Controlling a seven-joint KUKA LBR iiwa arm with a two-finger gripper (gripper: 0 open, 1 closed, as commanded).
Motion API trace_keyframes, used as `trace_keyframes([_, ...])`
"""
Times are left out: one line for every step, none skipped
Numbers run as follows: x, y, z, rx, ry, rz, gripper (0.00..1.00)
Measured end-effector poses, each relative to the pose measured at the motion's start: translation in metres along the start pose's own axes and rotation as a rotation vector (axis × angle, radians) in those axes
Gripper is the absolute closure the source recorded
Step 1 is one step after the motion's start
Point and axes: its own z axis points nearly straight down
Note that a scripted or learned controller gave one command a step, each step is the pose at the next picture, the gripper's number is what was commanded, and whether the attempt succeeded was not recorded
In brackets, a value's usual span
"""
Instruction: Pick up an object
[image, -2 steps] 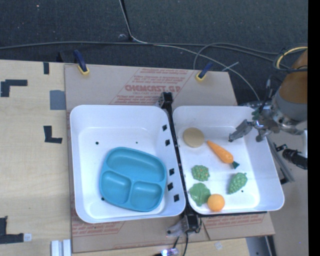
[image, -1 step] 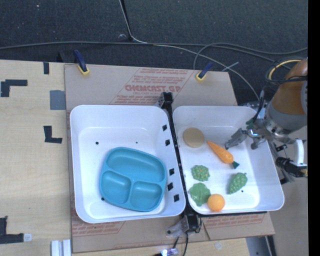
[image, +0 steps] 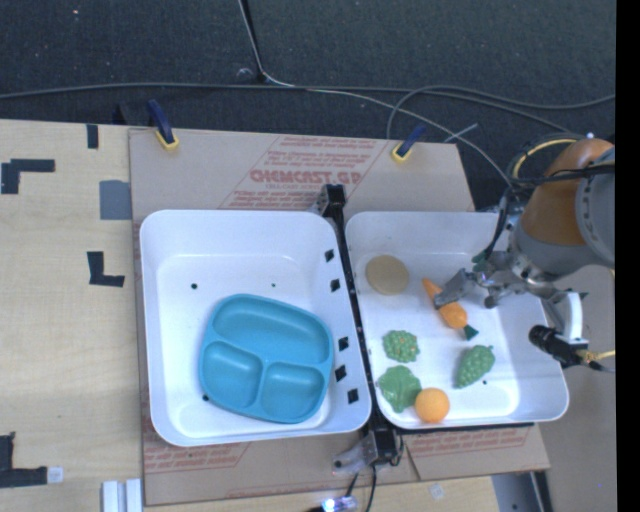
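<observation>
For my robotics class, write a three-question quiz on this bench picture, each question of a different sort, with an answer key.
1. True or false: the blue plastic divided tray lies in the same bin as the toy foods.
2. Multiple choice: which thing lies nearest the tool? A) the tan round flat disc B) the orange toy carrot C) the orange ball
3. Fill in: the right white bin holds ___ green toy foods.

Key: 1 false, since the tray lies alone in the left white bin. 2 B. 3 three.
</observation>
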Motion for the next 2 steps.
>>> trace_keyframes([0.0,0.001,0.014,-0.006,-0.003,0.0,0.0])
trace_keyframes([0.0,0.002,0.003,-0.011,-0.007,0.0,1.0])
